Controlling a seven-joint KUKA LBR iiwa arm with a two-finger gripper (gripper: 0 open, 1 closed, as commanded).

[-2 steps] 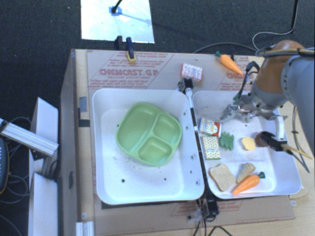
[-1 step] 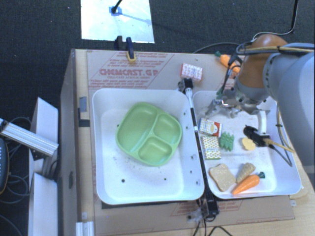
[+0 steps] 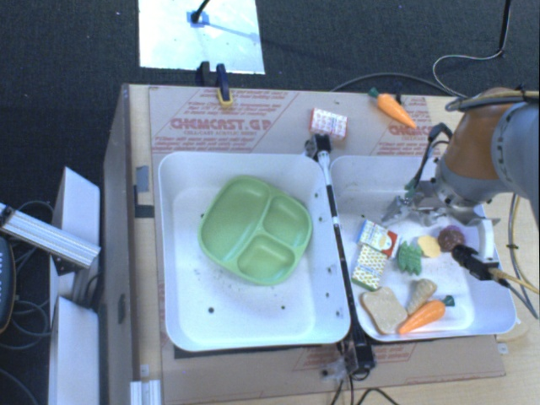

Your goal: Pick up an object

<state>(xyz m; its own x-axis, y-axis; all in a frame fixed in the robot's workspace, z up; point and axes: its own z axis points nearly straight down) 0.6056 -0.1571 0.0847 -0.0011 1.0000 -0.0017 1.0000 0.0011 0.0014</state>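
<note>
The right bin (image 3: 371,180) holds several toy foods. A red and white carton (image 3: 379,238) lies beside a green patterned packet (image 3: 369,267). In front of them are a bread slice (image 3: 384,310), an orange carrot (image 3: 422,315) and a tan potato-like piece (image 3: 421,292). A green leaf (image 3: 410,257), a yellow piece (image 3: 429,246) and a dark purple piece (image 3: 450,237) lie in a row further right. My gripper (image 3: 426,209) hangs low over the bin's back right part, just behind the yellow and purple pieces. I see nothing lifted in it.
The left bin (image 3: 190,310) holds a green divided plate (image 3: 255,229). Behind the bins on the bench lie a second carrot (image 3: 395,108), a small red and white box (image 3: 329,123) and a yellow clamp (image 3: 223,87). Cables trail along the right side.
</note>
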